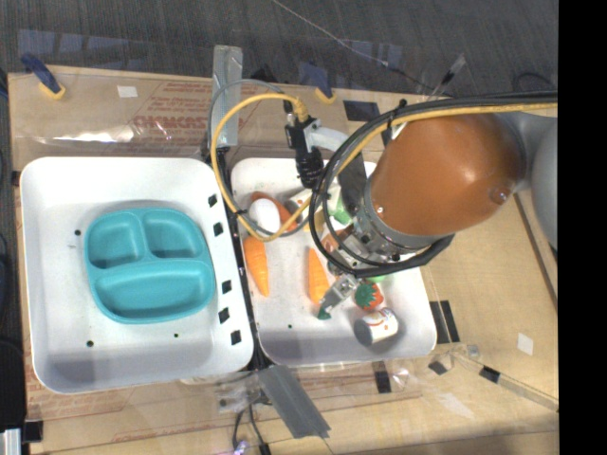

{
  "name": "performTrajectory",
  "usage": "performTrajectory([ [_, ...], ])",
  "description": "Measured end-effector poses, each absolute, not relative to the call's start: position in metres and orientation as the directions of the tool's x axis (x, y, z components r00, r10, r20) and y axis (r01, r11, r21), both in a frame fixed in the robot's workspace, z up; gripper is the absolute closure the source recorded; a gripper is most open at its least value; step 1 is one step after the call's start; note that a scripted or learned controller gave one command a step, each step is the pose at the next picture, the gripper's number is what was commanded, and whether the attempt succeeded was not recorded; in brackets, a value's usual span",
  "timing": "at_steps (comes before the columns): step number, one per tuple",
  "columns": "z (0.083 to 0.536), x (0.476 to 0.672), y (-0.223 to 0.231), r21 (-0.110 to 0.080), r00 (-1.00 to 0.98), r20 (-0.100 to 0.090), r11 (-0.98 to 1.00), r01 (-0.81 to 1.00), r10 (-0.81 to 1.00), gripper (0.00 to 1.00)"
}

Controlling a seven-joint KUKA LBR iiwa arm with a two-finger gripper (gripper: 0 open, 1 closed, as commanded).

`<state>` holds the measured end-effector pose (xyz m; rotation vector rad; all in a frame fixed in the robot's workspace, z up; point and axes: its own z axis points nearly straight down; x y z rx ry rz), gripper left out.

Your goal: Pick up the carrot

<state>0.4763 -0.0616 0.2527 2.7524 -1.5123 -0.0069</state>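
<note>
Two orange carrots lie in the right bin: one carrot along its left wall, a second carrot near the middle. My gripper hangs low over the bin, just right of the lower end of the middle carrot, under the orange wrist band. Nothing is visibly held between its fingers.
A white egg-shaped item lies at the right bin's upper left. A red and green strawberry-like toy and a grey-white cup sit by the gripper. The left bin holds a teal divided plate. Cables loop over the right bin.
</note>
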Motion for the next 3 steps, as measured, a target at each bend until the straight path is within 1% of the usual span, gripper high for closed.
performTrajectory([
  [1, 0.196, 0.475, -0.035, 0.004, 0.640, -0.006, -0.640, -0.769, -0.769, 1.00],
  [2, 0.191, 0.479, 0.011, 0.002, 0.737, -0.004, -0.737, -0.676, -0.676, 1.00],
  [3, 0.284, 0.543, 0.022, -0.002, 0.756, 0.002, -0.756, -0.655, -0.655, 1.00],
])
